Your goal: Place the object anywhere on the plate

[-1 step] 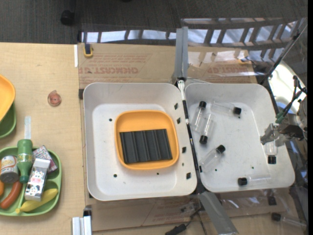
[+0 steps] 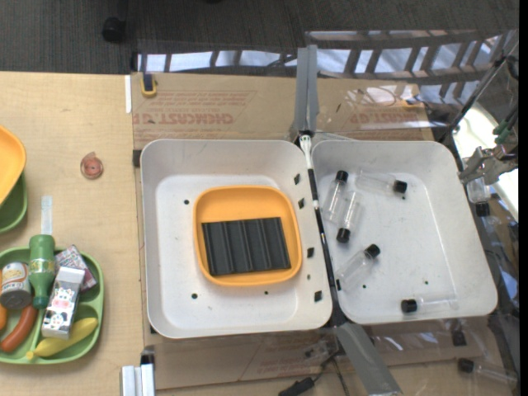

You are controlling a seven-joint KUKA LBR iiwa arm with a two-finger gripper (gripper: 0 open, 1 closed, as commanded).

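Five clear vials (image 2: 351, 209) in rt bin, cardboard (image 2: 216, 110) w/ mirrored "CHEMCAST", gripper state unclear.

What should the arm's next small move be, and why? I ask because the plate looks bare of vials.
Probably reach in over the right bin and come down on one clear vial, perhaps the one near the bin's middle, which lies apart from the others. All the vials lie in that bin, while the orange plate in the left bin carries only its dark ridged insert.
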